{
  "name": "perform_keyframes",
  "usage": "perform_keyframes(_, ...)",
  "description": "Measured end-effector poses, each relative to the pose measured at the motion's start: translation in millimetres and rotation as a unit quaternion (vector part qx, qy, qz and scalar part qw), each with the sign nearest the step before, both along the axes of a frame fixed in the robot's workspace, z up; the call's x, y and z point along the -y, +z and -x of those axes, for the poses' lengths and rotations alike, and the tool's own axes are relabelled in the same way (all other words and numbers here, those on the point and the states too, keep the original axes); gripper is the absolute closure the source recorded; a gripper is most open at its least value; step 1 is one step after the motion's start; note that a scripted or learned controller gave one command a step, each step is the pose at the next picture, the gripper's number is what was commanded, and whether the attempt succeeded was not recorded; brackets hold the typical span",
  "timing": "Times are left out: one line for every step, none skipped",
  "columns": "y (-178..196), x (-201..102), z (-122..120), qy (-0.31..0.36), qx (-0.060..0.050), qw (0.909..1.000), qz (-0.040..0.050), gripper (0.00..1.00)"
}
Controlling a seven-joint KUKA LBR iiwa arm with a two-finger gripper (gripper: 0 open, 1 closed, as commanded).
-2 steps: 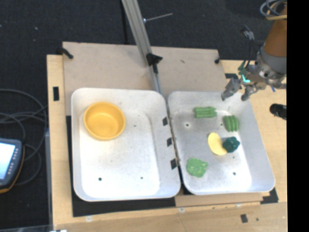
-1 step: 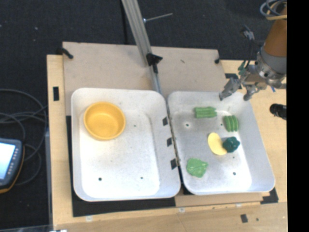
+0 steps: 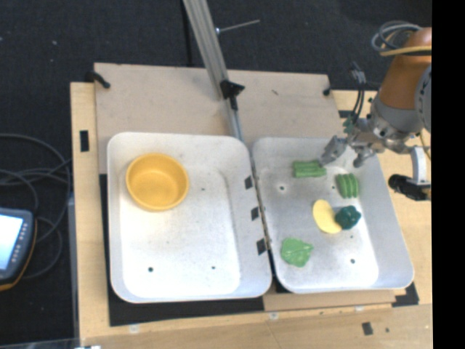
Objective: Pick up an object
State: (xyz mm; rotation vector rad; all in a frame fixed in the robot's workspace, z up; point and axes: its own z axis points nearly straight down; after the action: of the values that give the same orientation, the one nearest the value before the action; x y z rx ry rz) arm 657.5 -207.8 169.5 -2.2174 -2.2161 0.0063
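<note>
In the right bin [image 3: 378,267], five small pieces: a green ridged block [image 3: 309,169] at about eleven o'clock of the bin's middle, lying flat; a second green ridged piece [image 3: 348,185] toward two o'clock, just beside the first but apart from it; a yellow oval piece [image 3: 325,217] near the middle, touching a dark teal piece [image 3: 349,217] at its three o'clock; a light green lumpy piece [image 3: 296,251] down at seven o'clock, well apart from the others; no readable writing or labels on any of them.

Above the bin's far edge, at roughly one o'clock, the claw [image 3: 350,150], fingers spread apart with nothing between them, just beyond the two ridged pieces; behind it the grey arm with its orange band [image 3: 403,75], reaching in from three o'clock.

In the left bin [image 3: 120,217], a yellow bowl [image 3: 157,182] upright at ten o'clock of the bin's middle.

Under both bins, a wooden tabletop [image 3: 167,86]; rising from between the bins toward twelve o'clock, a slanted metal rail [image 3: 207,35]; off the tabletop at nine o'clock, a handheld screen device [image 3: 11,242] with cables on dark floor; screen too blurred to read.
</note>
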Motion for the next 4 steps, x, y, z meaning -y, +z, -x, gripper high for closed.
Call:
perform_keyframes(-47,-5,-1,0.000,0.001,1.0000,0.0000,0.00)
perform_keyframes(-66,-3,-3,0.000,0.007,1.0000,0.0024,0.00)
perform_keyframes(-61,-4,-1,0.001,0.003,1.0000,0.0007,1.00)
perform_keyframes(-17,4,2,0.000,0.004,1.0000,0.0008,1.00)
